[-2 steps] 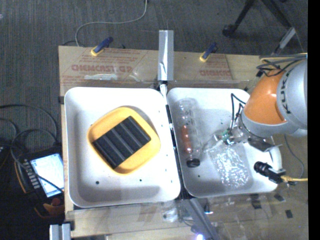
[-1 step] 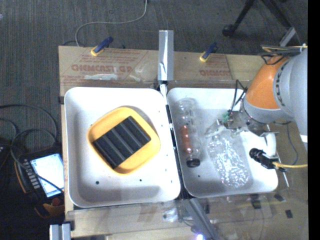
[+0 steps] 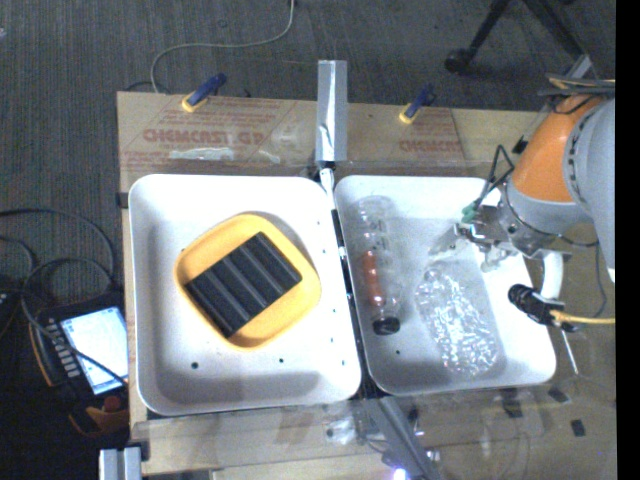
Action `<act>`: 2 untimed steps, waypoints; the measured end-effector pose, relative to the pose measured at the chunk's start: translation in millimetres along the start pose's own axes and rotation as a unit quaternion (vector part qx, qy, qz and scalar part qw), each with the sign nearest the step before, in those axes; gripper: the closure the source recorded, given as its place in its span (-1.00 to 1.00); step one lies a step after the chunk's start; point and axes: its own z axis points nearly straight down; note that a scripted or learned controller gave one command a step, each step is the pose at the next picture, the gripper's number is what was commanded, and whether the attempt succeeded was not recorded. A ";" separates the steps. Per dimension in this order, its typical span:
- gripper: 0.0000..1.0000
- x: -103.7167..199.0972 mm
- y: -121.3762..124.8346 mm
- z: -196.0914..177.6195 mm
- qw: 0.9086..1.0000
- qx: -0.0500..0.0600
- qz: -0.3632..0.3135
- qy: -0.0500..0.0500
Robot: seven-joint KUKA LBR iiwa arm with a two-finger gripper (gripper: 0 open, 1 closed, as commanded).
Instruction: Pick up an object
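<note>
Reaching in from the right, the grey arm with its orange band hangs its gripper (image 3: 487,236) over the upper right part of the right bin (image 3: 530,368), and whether it is open, shut or holding anything cannot be told from this angle. Below it in that bin lie a crinkled clear plastic bag (image 3: 458,313) and, along the left wall, a clear bottle (image 3: 374,263) with a dark cap, while the left bin (image 3: 160,358) holds a yellow tray with a black ribbed insert (image 3: 249,278).
</note>
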 end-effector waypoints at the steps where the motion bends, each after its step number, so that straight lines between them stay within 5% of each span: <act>1: -1.00 20.1 -45.3 24.5 0.990 -0.009 -0.142 -0.003; 2: -1.00 9.7 30.6 25.8 0.999 -0.007 -0.031 -0.001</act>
